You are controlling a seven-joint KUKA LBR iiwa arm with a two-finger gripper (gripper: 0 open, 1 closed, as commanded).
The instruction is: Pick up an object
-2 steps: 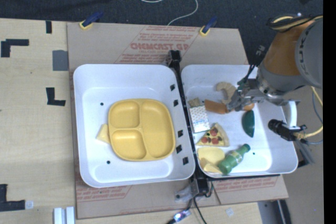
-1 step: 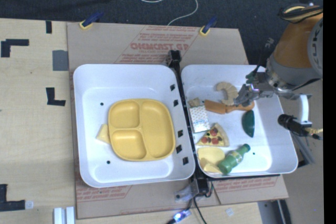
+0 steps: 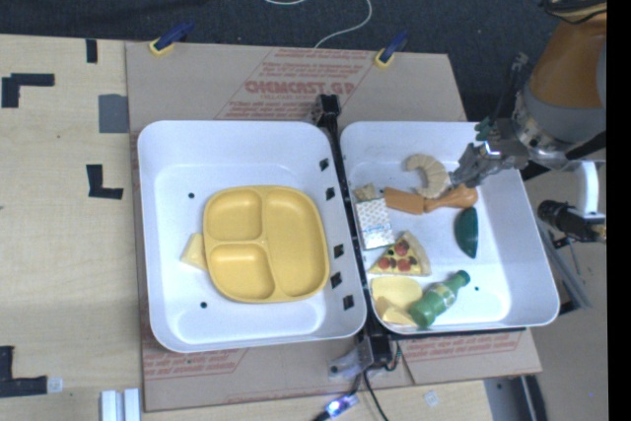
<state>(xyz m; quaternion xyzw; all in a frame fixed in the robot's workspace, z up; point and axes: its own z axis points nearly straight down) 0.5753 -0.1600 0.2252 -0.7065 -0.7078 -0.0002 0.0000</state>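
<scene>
Lying under the hand (image 3: 465,171): a long orange carrot (image 3: 426,201).

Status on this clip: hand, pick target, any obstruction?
Hand low over right bin, grip state unreadable. Nearest items: orange carrot-shaped toy, beige curved piece. Nothing lifted. Dark green piece close by.

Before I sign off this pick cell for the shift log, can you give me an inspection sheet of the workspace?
Surface: cardboard sheet under two white bins.
Job's things: right bin holds a carrot, pizza slice, green bottle, dark green piece, beige curved piece, small packet.
Clutter: left bin holds a yellow divided plate.
Grippers: gripper over the right bin, near the carrot; grasp cannot be told.
Cables: white cable behind the bins.
Surroundings: dark floor.
</scene>
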